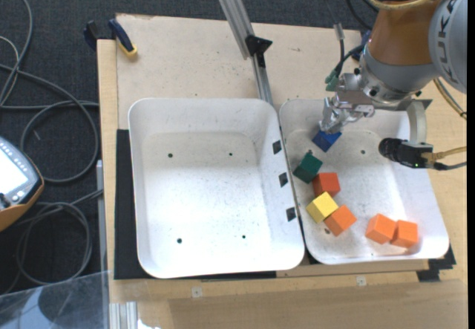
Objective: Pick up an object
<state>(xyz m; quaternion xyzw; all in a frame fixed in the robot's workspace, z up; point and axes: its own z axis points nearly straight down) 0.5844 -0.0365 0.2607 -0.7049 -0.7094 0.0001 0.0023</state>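
Here the gripper (335,121) sits clenched on the blue block (326,138) at about eleven o'clock in the right bin (430,205), so lift straight up and slowly, clear of the green block (307,168) toward seven o'clock.

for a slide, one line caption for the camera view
End effector at a blue cube in the right bin, with green, yellow and orange cubes beside it.
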